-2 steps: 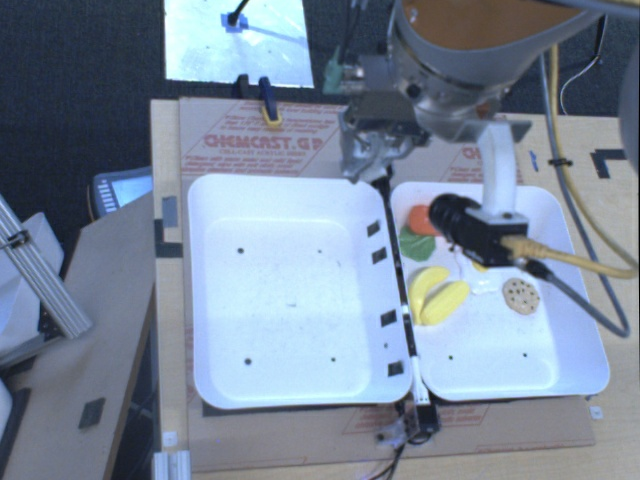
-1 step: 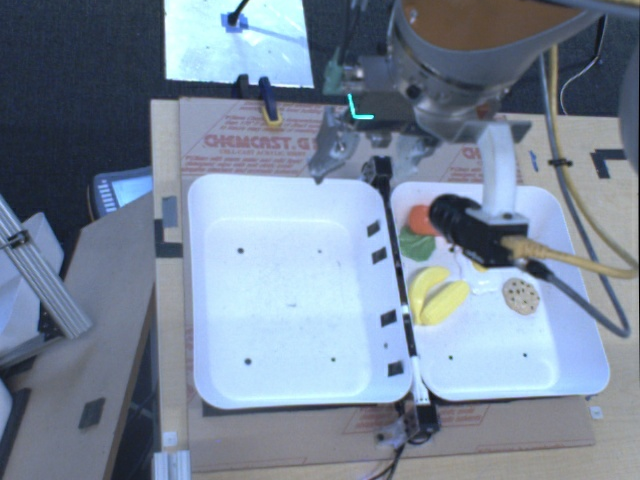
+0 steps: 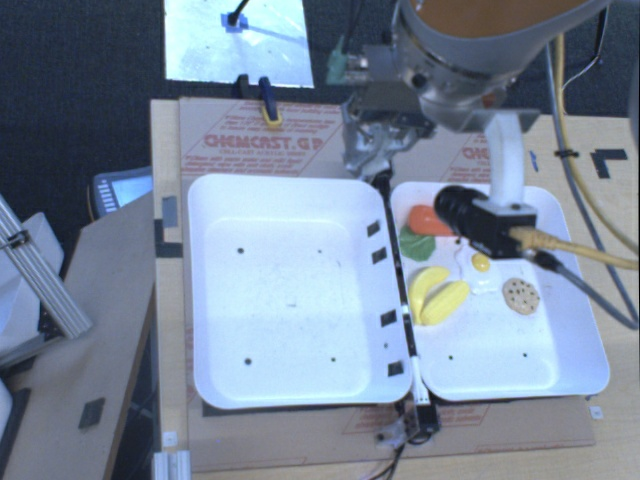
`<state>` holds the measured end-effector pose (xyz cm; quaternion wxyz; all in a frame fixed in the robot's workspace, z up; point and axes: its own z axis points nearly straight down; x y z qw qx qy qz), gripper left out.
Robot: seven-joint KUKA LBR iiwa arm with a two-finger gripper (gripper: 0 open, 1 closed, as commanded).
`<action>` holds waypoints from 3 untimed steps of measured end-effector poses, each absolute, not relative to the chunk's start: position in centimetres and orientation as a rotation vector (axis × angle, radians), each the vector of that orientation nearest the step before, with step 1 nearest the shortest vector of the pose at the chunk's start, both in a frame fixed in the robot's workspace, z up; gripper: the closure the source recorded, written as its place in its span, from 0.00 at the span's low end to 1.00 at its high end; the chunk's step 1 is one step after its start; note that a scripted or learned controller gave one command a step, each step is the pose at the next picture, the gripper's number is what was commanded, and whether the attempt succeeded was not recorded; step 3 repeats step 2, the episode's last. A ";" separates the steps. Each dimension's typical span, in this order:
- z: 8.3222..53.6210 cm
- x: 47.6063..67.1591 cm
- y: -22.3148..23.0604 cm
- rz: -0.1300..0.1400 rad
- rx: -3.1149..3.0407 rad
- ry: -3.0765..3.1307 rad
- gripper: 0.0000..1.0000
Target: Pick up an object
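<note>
Pale wood forms the surface (image 3: 120, 328), which I view from above at a slant. On it lies a brown cardboard sheet (image 3: 260, 140) with red lettering, and on that sheet sit two shallow white bins side by side.

Left bin (image 3: 290, 353): white floor marked by a few small dark dots.

Right bin (image 3: 500, 368): it holds every candidate for picking, grouped in its far-left part. An orange piece (image 3: 428, 218) lies farthest, with a green piece (image 3: 415, 244) just near of it. Two yellow banana-like pieces (image 3: 438, 296) touch one another nearer still, and a round speckled cookie (image 3: 520, 295) lies to their right. A small yellow-and-white item (image 3: 480, 264) sits between the cookie and the green piece.

Black clips (image 3: 380, 256) run along the seam between the bins.

Claw (image 3: 375, 163): it hangs over the far end of that seam, at the bins' far rims. From my screen I cannot tell whether it is apart or together.

Room: dark floor lies beyond the far edge, and a shiny metal plate (image 3: 235, 28) rests there. A blue-and-yellow clamp (image 3: 268, 103) grips the cardboard's far edge. At the left I see a small screen (image 3: 120, 190) and a silver ribbed rail (image 3: 40, 273).
</note>
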<state>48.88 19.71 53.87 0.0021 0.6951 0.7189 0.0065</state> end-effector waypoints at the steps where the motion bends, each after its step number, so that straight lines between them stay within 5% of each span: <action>1: 53.8 48.9 19.7 0.019 2.179 2.258 0.00; 2: 55.0 48.9 19.7 0.023 2.175 2.261 1.00; 3: 55.0 48.9 19.7 0.023 2.175 2.261 1.00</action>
